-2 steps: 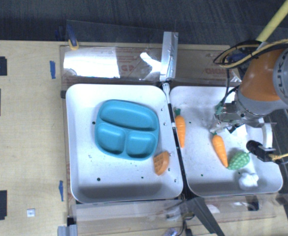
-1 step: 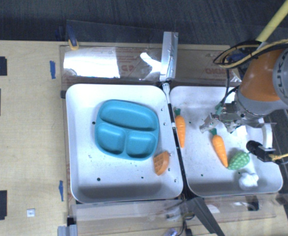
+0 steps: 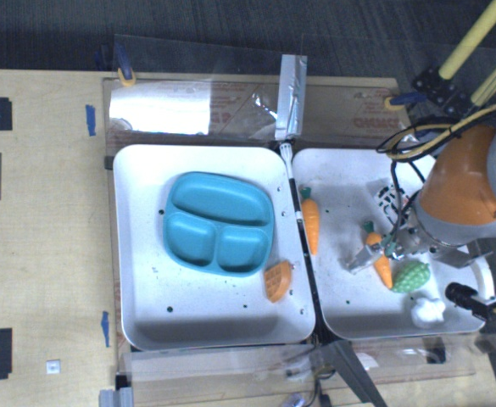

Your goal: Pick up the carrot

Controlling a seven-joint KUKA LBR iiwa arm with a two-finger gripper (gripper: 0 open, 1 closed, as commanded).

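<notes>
Nearest us, toward five o'clock in the right bin [image 3: 349,316], a white lump [image 3: 428,310] lies by the front wall. Across the divide, at about five o'clock in the left bin [image 3: 137,312], we see an orange chunk [image 3: 277,280] resting just off the blue plate [image 3: 220,223]. Back in the right bin, a green knobbly ball [image 3: 410,275] sits just at twelve o'clock from the white lump, and a short orange piece [image 3: 383,270] touches the ball at its nine o'clock side. The gripper [image 3: 392,248] hangs right over that orange piece and the ball; cables and the wrist crowd it, so we cannot tell whether it is open or closed, nor whether it grips anything. The carrot [image 3: 310,225] lies well apart from the gripper, at nine o'clock in the right bin, stretched along the wall shared with the left bin, its green top pointing to twelve o'clock. The plate, with three compartments, fills the middle of the left bin. Farther off, the arm [image 3: 459,185] with its orange band comes in over the right bin's three o'clock edge. Beyond both bins, at twelve o'clock, a clear sheet [image 3: 158,108] lies over a cardboard strip [image 3: 349,104].
</notes>
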